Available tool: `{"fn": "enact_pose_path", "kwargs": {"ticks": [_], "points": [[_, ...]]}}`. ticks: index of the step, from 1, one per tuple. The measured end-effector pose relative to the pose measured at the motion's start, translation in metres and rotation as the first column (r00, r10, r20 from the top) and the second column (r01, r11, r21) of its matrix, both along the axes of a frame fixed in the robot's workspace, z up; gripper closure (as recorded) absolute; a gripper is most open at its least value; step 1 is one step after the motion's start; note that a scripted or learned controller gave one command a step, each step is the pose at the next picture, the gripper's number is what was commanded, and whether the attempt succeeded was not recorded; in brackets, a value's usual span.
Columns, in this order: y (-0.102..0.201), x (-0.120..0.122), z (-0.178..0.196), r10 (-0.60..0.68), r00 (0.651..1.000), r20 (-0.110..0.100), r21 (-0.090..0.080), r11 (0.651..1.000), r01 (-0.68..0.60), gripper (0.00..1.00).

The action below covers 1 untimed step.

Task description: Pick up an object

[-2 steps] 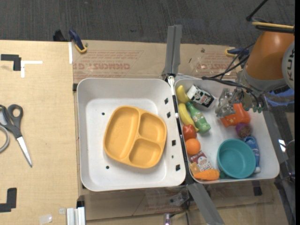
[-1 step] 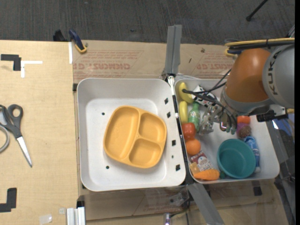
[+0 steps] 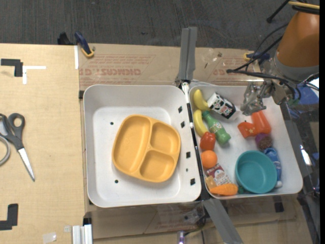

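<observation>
My gripper (image 3: pixel 252 101) hangs over the back of the right bin (image 3: pixel 293 151), under the orange band of the arm (image 3: pixel 300 34). It sits just above and behind an orange-red cup (image 3: pixel 260 121) and a small red toy (image 3: pixel 247 130). To its left lies a black and white carton (image 3: pixel 222 106). Two yellow bananas (image 3: pixel 200 100) (image 3: pixel 199 122), a green bottle (image 3: pixel 217 129), a red pepper (image 3: pixel 207 141) and an orange (image 3: pixel 208 158) line the bin's left side. Nothing shows in the gripper's grasp.
A teal bowl (image 3: pixel 256 172) fills the right bin's front, with a carrot (image 3: pixel 223 189) and a snack packet (image 3: pixel 218 176) beside it. A purple item (image 3: pixel 264 142) and a blue item (image 3: pixel 274 160) lie near the right wall. The left bin (image 3: pixel 96 136) holds a yellow divided plate (image 3: pixel 147 149). Scissors (image 3: pixel 19 141) lie far left.
</observation>
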State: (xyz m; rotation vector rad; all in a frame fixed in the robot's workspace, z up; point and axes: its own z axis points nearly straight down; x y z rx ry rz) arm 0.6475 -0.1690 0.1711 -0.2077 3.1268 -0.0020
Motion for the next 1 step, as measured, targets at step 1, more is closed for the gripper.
{"fn": "enact_pose_path", "kwargs": {"ticks": [1], "points": [[-0.0524,-0.0619,-0.0782,0.168,0.986,-0.005,0.001,0.986,-0.168,1.0]]}}
